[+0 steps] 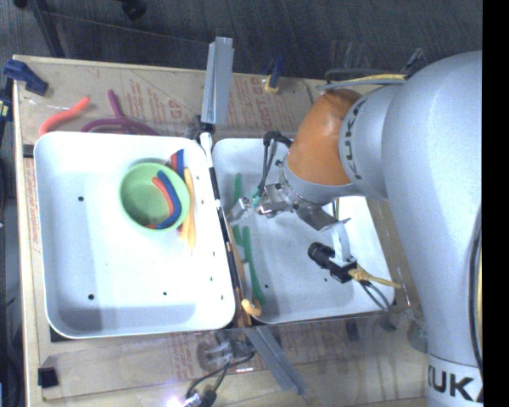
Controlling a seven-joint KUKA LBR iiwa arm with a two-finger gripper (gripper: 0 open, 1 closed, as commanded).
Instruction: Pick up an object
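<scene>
- Over the right bin, near its left wall, the gripper sits low beneath the orange wrist band; the arm's bulk covers it, so I cannot tell its opening or whether anything is caught in it.
- Nearest candidates: green sticks lying along the right bin's left side, just beside and below the gripper. Thin and flat to the floor; judged likely to slip out or be pushed aside rather than lifted.
- Risk: these sticks lie close to the divider between the bins, so a descent here may strike the wall or jam a piece against it.
- Risk: black fitting with yellow cable hangs from the wrist over the bin floor; it could drag loose pieces.
- Left bin holds a green bowl with red, blue and yellow strips over its right rim, well apart from the gripper.
- Bench clutter behind looks unaffected.
</scene>
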